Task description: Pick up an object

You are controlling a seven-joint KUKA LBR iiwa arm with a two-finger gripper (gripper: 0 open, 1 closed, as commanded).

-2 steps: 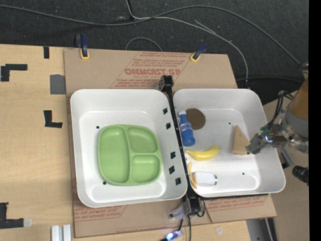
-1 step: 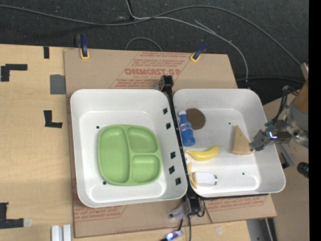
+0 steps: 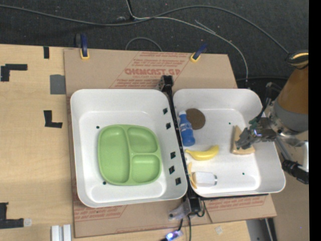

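We locate the gripper in the right bin, directly over the tan block. Finger state: we cannot tell. The block's long axis runs near-to-far.

Robot lab bench: two white bins clamped on a cardboard sheet with blue clips, black tape marks on the wood top, loose cables over dark carpet, all left of the fingers.
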